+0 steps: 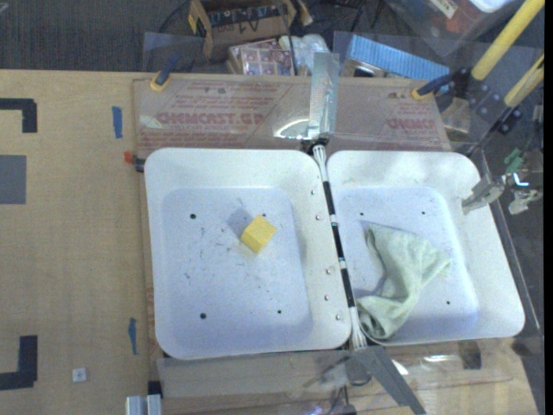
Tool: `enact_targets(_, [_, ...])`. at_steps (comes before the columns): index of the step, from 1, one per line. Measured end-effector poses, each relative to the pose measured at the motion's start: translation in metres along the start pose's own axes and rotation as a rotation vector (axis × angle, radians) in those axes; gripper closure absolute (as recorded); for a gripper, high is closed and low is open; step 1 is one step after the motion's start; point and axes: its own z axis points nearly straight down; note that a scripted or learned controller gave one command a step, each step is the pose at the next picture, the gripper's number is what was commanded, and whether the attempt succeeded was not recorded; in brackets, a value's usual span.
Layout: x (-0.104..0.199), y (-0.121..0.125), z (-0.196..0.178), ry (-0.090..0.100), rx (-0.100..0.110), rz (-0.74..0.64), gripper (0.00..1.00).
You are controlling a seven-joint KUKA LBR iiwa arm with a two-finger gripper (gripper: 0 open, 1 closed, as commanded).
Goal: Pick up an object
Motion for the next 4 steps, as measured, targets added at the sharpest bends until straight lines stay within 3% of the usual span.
enact_targets(1, [-0.01, -0.055, -0.098, -0.005, -0.005, -0.453, 0.0])
enact_targets(2, [-0.011, -0.054, -0.109, -0.01, -0.011, -0.452, 1.0])
enact_targets(3, [-0.015, -0.055, -0.123, -0.007, -0.006, -0.844, 1.0])
enact_targets(4, [-0.013, -0.04, -0.049, -0.005, -0.004, -1.449, 1.0])
